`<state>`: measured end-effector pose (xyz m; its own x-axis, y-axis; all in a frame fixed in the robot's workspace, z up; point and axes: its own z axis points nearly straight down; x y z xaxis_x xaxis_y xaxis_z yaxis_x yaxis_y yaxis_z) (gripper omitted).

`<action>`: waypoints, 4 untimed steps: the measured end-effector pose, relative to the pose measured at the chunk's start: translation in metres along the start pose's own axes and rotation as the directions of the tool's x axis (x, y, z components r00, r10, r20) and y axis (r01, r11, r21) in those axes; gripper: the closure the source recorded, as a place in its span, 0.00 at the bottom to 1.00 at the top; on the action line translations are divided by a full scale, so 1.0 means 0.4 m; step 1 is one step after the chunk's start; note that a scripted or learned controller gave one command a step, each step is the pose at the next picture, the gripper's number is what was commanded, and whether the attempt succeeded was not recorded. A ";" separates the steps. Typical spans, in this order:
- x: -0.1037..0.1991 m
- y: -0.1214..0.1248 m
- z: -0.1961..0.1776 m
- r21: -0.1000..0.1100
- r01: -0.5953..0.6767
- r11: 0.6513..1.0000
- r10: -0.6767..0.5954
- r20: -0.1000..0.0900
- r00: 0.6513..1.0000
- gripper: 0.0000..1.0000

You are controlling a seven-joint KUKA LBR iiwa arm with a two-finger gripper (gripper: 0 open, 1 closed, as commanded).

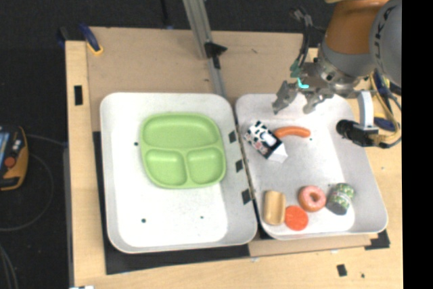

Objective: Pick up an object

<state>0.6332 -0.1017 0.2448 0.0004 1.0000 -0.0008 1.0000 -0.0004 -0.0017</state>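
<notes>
**Arm:** Gripper (298, 102) first: fingers spread apart, nothing between them, hanging over the top edge of the right bin (352, 176).

**Spotter:** Sweep it left to right for me.

**Arm:** Far left, the left bin (122, 166) holds a green divided plate (183, 149). Crossing the seam into my bin: a black-and-white patterned block (265, 141) near the top left, touching or nearly touching the left end of an orange sausage-shaped piece (293, 132). Along the bottom, a tan cylinder (273, 207), a red-orange round thing (295, 218), a pink doughnut (312, 197), then a green-and-dark lump (340, 198), all huddled together.

**Spotter:** Which one are you going for?

**Arm:** The orange sausage-shaped piece, I reckon. It's the nearest by far, lying just below my fingertips toward the camera's near side, almost straight under them.

**Spotter:** How does it lie?

**Arm:** Long axis runs left to right across the bin, slightly bowed, left end by the block, right end pointing at open floor. My fingers stand apart roughly along that same line, so I judge I need a wrist turn to close across its narrow width, then a short drop.
</notes>
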 end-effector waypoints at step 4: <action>-0.002 -0.023 0.362 -0.001 -0.002 1.000 0.002 0.001 1.000 0.00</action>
<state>0.6238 -0.1026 0.0999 0.0023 1.0000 -0.0013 1.0000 -0.0023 -0.0009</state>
